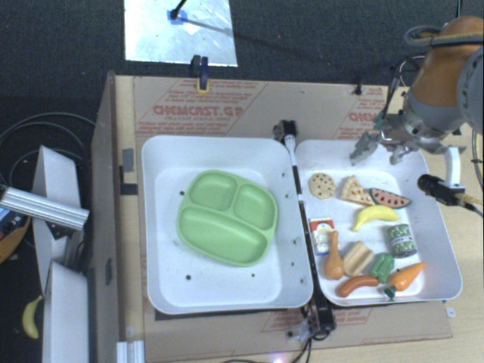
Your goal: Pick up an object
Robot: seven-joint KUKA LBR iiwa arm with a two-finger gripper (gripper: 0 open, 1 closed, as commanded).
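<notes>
The right bin (446, 257) holds several toy foods: a cookie (321, 185), a pizza slice (354, 191), a watermelon slice (389, 198), a banana (375, 216), a can of peas (401, 240), a bread roll (358, 257), a chicken drumstick (333, 255), a sausage (356, 284), a carrot (405, 277), a green pepper (382, 265) and a small red-and-white carton (321, 228). My gripper (380, 148) hangs over the bin's far edge, above the pizza slice, its two fingers spread open with nothing between them.
The left bin (162, 203) bears a green divided plate (225, 216). A black clamp (286, 131) sits at the top of the divider between the bins. Brown cardboard (227, 100) lies under and behind both bins.
</notes>
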